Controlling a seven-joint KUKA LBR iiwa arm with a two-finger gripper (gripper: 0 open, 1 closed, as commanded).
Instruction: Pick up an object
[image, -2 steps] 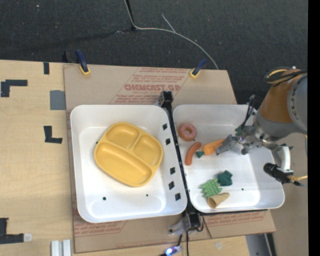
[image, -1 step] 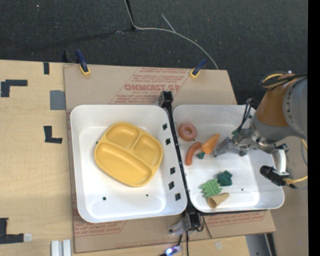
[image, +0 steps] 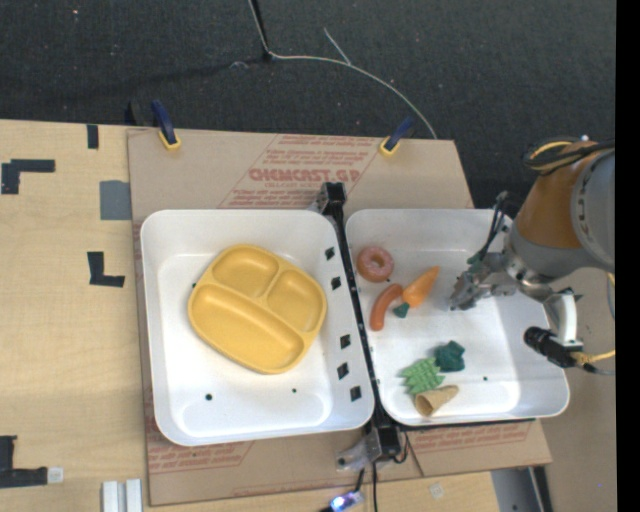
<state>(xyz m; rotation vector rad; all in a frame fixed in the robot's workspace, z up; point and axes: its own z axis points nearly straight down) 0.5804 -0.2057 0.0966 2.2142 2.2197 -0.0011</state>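
The right bin (image: 500, 400) holds several small toy foods: a pink doughnut (image: 376, 264), an orange sausage (image: 384, 306), a carrot (image: 420, 285), a green leafy piece (image: 423, 376), a dark green piece (image: 450, 354) and a tan cone (image: 435, 400). My gripper (image: 466, 292) reaches in from the right and hovers low over the bin's middle right, just right of the carrot. Nothing shows between its fingers.
The left bin (image: 165, 300) holds a yellow divided plate (image: 258, 307). A black divider (image: 345, 290) runs between the two bins. Clamps (image: 165, 130) hold the cardboard base at the back. A cable arcs over the back of the bench.
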